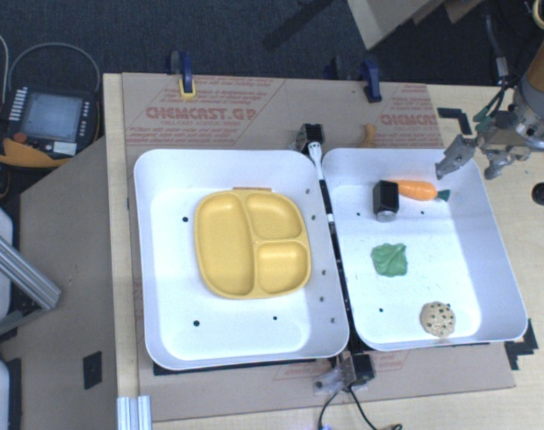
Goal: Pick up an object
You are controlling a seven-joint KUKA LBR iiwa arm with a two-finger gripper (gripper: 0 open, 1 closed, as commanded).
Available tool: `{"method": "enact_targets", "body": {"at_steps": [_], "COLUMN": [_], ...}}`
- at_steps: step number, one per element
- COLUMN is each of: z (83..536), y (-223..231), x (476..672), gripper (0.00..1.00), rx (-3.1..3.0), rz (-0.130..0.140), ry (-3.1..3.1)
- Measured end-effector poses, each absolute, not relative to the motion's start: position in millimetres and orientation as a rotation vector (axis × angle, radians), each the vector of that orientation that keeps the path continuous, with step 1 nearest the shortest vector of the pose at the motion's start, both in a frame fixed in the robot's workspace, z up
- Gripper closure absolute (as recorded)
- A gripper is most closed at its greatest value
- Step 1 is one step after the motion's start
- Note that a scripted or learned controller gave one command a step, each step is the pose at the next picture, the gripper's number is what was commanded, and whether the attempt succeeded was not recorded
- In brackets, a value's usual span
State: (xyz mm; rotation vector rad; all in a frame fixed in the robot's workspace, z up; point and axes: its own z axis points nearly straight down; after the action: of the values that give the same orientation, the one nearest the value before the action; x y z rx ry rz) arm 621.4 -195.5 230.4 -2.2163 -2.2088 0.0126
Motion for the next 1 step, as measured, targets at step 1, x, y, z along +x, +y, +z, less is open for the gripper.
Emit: {"method": "enact_targets", "body": {"at_steps": [1], "z": [238.9], "y": [-194.7], "x": [624.2], "gripper": [0.00], "rx": [-2.221], "rz": [0.001], "ry": [-2.221]}}
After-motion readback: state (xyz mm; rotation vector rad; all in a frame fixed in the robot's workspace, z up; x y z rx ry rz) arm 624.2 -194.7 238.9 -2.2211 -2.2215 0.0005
